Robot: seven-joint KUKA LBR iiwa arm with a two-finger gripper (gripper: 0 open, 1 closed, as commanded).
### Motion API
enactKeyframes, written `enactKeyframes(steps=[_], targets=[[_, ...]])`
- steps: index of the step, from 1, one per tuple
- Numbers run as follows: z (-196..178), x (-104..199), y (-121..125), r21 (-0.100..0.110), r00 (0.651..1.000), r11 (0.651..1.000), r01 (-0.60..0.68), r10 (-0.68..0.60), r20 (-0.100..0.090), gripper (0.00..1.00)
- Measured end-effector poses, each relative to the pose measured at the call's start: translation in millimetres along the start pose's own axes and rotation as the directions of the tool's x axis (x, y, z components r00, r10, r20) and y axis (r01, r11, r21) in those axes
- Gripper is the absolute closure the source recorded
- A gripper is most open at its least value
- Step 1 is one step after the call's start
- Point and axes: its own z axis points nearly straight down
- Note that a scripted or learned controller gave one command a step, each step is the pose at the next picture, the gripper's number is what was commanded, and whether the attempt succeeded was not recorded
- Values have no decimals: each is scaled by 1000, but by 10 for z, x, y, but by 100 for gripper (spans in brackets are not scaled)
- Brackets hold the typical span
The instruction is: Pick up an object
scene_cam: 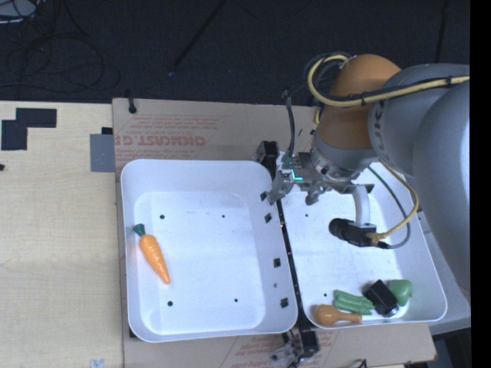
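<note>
The grey arm with its orange band reaches in from the right, and its bulk covers the far right corner of the right-hand shallow white bin [322,271]. Its pincer [307,188] hangs over the far left part of that bin, close to the wall the two bins share. The pincer is a small dark tangle under the wrist, and whether it is spread or pressed together cannot be told; nothing can be made out in its grip. The things to pick lie well apart from it. In the near right corner of the right-hand bin is a crowded cluster: a long green plastic vegetable [351,302], a small black block [381,297] lying partly over a pale green rounded piece [400,288] whose shape is therefore unclear, and a tan-orange pear-shaped piece [334,315] against the front wall. The left-hand shallow white bin [192,167] holds an orange plastic carrot with a green top [154,257], lying near its left wall with the tip towards the front. Both bins sit on a brown cardboard sheet [192,129] whose red print is too faint to read, laid on the pale wooden worktop [54,244].
</note>
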Motion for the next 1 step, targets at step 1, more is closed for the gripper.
enactKeyframes(steps=[1], targets=[[-172,424,265,-10,1000,1000,-5,6,19,0]])
